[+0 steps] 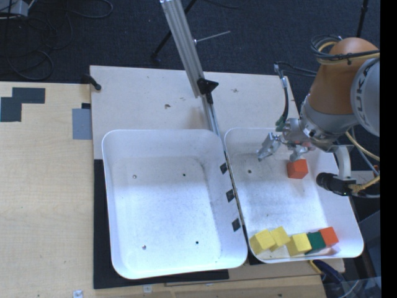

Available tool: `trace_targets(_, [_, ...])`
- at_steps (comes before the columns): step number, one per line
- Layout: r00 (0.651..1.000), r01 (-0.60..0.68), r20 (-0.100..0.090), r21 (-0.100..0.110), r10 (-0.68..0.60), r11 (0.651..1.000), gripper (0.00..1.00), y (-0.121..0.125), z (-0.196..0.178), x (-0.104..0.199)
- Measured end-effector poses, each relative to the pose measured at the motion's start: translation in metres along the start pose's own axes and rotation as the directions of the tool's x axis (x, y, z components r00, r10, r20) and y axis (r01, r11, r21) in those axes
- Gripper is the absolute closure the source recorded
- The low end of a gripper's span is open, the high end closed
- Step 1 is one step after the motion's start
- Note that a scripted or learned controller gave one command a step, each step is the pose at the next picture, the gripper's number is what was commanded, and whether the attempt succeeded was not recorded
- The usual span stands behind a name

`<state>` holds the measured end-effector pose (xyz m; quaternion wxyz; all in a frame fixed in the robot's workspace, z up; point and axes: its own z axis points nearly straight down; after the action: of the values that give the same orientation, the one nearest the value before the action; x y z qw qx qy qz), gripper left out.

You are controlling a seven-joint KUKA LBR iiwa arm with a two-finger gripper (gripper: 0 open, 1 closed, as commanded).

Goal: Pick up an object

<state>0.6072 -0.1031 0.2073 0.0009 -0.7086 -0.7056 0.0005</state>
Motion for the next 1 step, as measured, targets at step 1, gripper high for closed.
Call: trace_targets(1, [1.0, -0.004, 0.0, 0.0, 0.004, 1.0, 1.0, -0.0002, -0.0099, -0.0018])
